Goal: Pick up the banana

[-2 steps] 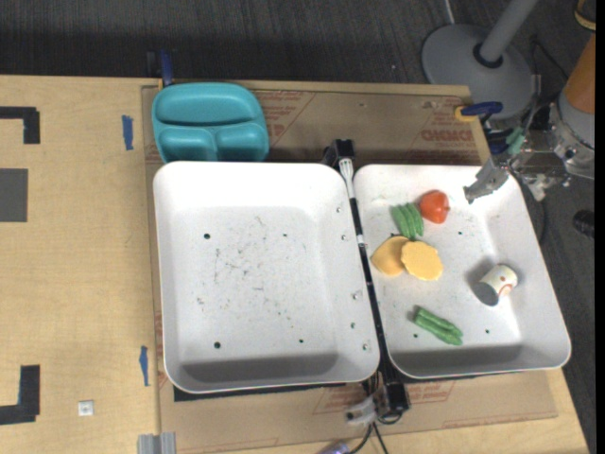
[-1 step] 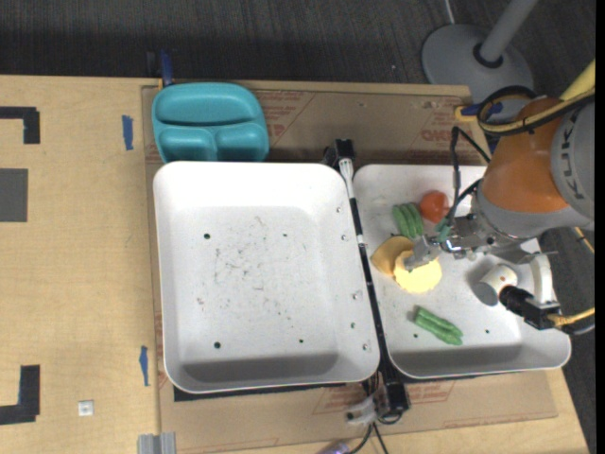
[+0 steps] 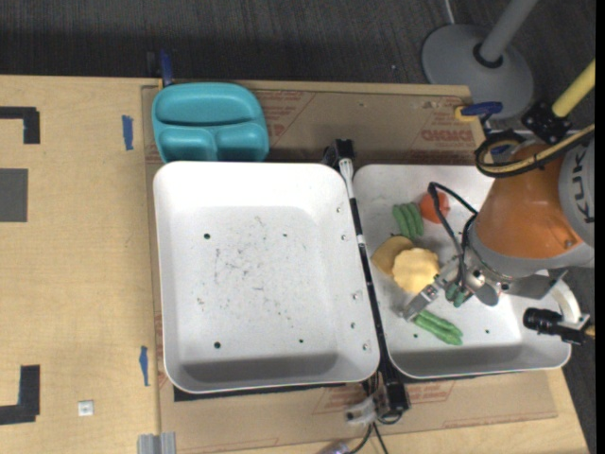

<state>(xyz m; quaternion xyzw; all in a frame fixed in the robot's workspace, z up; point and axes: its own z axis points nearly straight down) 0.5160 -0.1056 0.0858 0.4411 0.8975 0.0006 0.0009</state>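
The pincer (image 3: pixel 430 296) hangs low in the right white bin (image 3: pixel 529 353); I cannot tell its state from this view. Just beside it, on the far-left side, lies a pale yellow rounded piece (image 3: pixel 408 263), probably the banana, resting on the bin floor. A green pod (image 3: pixel 438 326) lies just below the pincer. I judge that the lifting is not yet done.

Bench (image 3: pixel 76 282) under me: tan cardboard surface with black marks and blue tape bits at my far side. Two white bins sit on it side by side, the left bin (image 3: pixel 260 272) touching the right bin (image 3: pixel 492 353). A teal divided tray (image 3: pixel 210 121) rests just behind the left bin.
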